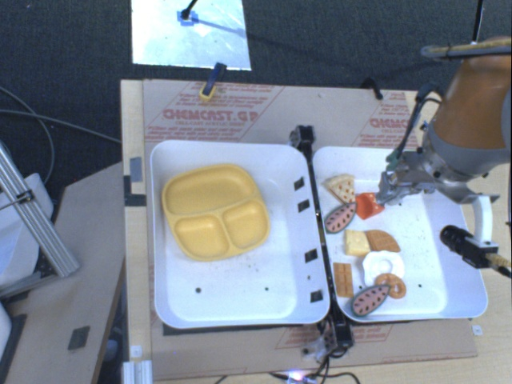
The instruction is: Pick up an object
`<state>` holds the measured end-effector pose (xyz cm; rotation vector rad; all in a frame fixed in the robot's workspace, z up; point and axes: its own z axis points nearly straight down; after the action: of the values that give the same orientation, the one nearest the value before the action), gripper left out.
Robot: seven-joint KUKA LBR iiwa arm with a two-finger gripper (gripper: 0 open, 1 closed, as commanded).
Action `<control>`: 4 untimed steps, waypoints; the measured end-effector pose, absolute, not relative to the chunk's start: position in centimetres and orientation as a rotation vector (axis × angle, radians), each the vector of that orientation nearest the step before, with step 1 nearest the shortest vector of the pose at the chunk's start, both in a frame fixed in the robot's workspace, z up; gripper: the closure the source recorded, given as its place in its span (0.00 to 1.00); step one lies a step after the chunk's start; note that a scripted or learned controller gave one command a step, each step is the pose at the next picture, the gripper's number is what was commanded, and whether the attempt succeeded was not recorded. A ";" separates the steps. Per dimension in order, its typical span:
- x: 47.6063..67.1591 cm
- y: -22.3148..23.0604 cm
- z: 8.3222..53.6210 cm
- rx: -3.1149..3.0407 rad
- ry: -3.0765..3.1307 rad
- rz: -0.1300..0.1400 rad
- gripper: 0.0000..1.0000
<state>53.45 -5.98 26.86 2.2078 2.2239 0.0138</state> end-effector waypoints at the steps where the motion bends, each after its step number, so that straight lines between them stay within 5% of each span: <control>1: 48.6 -3.1 26.1 2.216 2.228 0.001 1.00; 2: 48.7 -0.3 26.6 2.213 2.229 0.004 1.00; 3: 48.8 5.8 35.5 2.205 2.231 0.014 1.00; 4: 48.8 5.4 36.1 2.208 2.230 0.006 1.00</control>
<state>48.79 5.39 36.12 2.2082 2.2296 0.0065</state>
